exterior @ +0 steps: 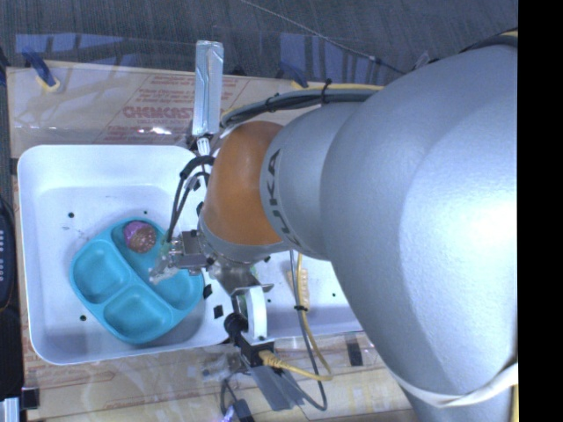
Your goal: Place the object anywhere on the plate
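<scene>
While we counted from the slanted overhead view, these were our notes
Arms: one grey arm [413, 218] reaching in from the right, its orange band [242, 183] above the wrist, covering most of the right bin [339, 310]
Gripper: one gripper [171, 258], low over the right edge of the plate; we could not tell its state or whether it had hold of anything
Plates: one blue plate [123, 293] with three compartments, lying in the left bin [44, 236]
Objects: one small round purplish object [138, 235], resting in the plate's upper compartment, just left of the gripper and apart from it as far as we could see
Bins: two shallow white bins side by side
Cables: we saw black cables [185, 192] looping by the wrist and one yellow cable [303, 306] hanging below it
Surface: a pale bench [132, 104] with red printed lettering behind the left bin
Room: dark grey ribbed floor [106, 7] beyond the bench
</scene>
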`<state>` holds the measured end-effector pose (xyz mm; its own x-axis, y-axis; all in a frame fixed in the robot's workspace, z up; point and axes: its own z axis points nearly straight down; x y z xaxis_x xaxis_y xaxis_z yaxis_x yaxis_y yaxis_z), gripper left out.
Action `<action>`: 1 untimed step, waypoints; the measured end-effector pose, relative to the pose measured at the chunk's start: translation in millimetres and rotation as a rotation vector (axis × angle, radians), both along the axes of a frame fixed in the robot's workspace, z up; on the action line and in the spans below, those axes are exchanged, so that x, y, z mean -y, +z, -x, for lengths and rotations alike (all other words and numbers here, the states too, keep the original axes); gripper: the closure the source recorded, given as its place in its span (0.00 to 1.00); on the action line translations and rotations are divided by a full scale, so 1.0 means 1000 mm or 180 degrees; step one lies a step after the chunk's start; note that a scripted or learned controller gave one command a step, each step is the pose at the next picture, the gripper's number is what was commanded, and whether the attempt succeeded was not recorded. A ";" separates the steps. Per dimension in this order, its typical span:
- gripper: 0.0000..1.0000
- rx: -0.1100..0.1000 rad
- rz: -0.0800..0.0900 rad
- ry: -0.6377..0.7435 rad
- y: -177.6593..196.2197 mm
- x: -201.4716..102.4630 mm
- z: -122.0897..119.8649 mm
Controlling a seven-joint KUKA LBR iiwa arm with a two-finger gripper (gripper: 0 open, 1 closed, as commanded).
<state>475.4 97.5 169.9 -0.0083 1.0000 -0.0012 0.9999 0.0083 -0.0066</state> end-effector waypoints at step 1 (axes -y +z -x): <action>0.00 0.0037 -0.0009 0.0000 0.164 0.015 -0.002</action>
